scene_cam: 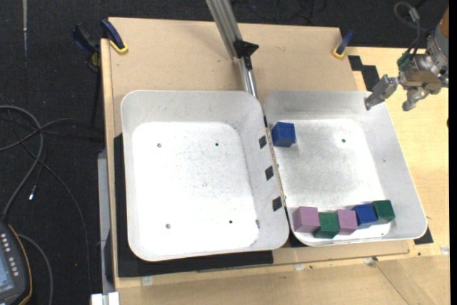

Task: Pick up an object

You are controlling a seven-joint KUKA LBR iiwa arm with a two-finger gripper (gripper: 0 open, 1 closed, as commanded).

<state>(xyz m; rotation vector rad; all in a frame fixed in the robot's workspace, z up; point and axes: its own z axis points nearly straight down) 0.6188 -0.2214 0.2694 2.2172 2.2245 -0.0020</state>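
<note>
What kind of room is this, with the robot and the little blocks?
Probably a robot lab: a gripper hangs over white bins on a wooden bench, with coloured blocks to practise on, and cables across the floor.

From the right-hand shallow white plastic bin (371, 153): a lone blue cube (283, 133) sits in its far left corner, five small cubes (343, 219) line its near edge (touching), and my gripper (394, 94) hangs above its far right rim.
</note>
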